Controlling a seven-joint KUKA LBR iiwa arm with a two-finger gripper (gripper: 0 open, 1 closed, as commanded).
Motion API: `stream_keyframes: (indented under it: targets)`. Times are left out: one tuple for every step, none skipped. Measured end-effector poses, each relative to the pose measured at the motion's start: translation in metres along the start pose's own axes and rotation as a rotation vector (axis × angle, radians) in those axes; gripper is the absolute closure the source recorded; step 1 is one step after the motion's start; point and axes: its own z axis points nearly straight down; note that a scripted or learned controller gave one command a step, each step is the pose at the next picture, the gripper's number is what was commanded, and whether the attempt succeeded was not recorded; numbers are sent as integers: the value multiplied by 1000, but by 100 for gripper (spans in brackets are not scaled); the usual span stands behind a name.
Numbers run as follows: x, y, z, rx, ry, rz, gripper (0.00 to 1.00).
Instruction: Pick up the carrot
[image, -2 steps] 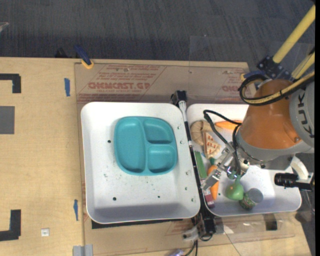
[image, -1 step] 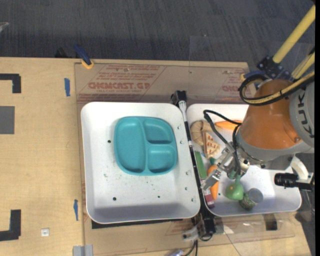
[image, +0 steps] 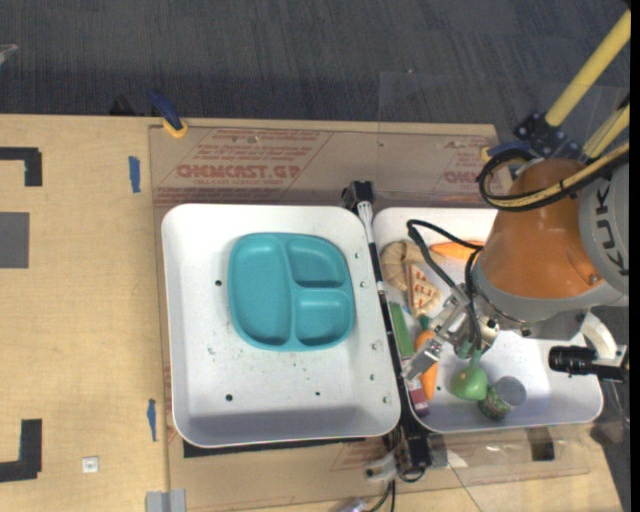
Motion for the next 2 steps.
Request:
stream_keyframes:
  targets:
    - [0,0,0,0,0,0,0]
    - [0,0,0,0,0,0,0]
